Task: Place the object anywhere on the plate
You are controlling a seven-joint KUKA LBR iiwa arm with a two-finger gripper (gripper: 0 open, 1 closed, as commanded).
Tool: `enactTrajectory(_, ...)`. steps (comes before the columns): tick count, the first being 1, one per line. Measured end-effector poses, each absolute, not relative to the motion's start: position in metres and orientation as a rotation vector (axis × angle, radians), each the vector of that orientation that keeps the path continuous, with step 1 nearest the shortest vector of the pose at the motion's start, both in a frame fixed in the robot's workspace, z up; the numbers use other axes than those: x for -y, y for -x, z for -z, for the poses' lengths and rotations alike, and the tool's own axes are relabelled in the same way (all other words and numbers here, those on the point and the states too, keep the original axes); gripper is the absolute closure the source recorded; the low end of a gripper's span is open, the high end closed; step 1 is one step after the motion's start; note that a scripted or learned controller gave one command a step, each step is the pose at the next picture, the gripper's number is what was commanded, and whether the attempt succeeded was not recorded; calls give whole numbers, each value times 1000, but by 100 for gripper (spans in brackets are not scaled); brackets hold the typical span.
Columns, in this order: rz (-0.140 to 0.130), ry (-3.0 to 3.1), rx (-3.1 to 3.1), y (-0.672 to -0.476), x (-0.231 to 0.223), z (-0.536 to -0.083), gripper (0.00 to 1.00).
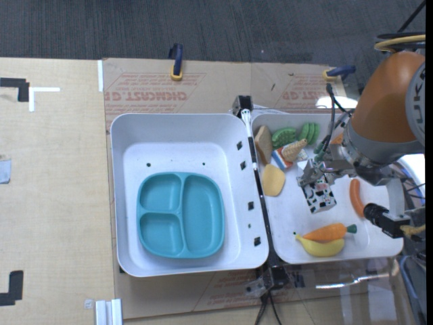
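A teal plate point(181, 215) with three compartments lies in the left bin point(128, 181); nothing lies on it. The right bin point(287, 212) holds toy foods: a pale yellow slice point(273, 180), a tan bread piece point(262, 141), a corn cob point(294, 149), green vegetables point(296, 133), an orange sausage point(356, 196), a carrot point(329, 232) and a banana point(322, 248). My gripper point(318, 193) hangs over the middle of the right bin, right of the yellow slice and above the carrot. I see no object in it.
The wall between the two bins point(255, 181) runs between the plate and the toy foods. A small red, white and blue item point(281, 160) lies by the corn. Clamps point(176, 63) hold the cardboard at the back. The arm's orange band point(392, 97) fills the far right.
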State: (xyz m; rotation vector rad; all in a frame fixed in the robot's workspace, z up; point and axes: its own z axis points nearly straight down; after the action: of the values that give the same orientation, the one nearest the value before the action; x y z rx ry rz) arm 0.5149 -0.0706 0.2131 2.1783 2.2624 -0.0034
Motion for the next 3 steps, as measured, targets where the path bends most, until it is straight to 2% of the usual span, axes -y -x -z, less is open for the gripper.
enactTrajectory(1, 5, -2392, -2035, -529, 23, -210, 100)
enactTrajectory(3, 9, -2502, -1904, -478, -113, -204, 100)
